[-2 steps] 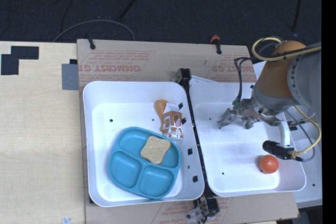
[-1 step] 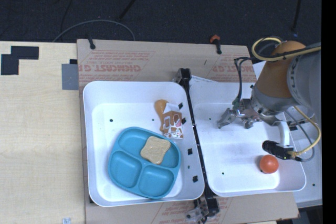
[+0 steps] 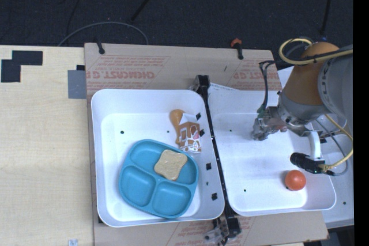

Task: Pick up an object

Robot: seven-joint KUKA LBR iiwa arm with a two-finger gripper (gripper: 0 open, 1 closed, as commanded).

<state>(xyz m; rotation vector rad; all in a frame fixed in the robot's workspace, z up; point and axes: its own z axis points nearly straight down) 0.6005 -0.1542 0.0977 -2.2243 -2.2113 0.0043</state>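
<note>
In the camera view, two shallow white bins sit side by side on a cardboard sheet [image 3: 173, 66] across the middle of the frame, parted by a dark divider strip [image 3: 210, 141] that runs from upper centre down to the bottom edge. The left bin [image 3: 106, 124] is crowded in its lower half by a blue compartment plate [image 3: 144, 187] with a slice of toast [image 3: 170, 165] lying on its upper right section; just above the plate, near the divider, lie a small brown and white printed packet [image 3: 189, 137] and a tan wooden piece [image 3: 176, 118], touching each other. The right bin [image 3: 242, 181] has a broad bare floor across its left and centre. The arm [image 3: 314, 86] enters from the right of the frame, with its orange band high at the upper right. The gripper [image 3: 264, 129] hangs low over the upper middle of the right bin; how far it is open cannot be told, and nothing can be seen held in it. An orange ball [image 3: 295, 180] rests on the bin floor toward the lower right corner, well apart from the gripper, below and to its right, close under a black cable fitting [image 3: 308, 163].
</note>
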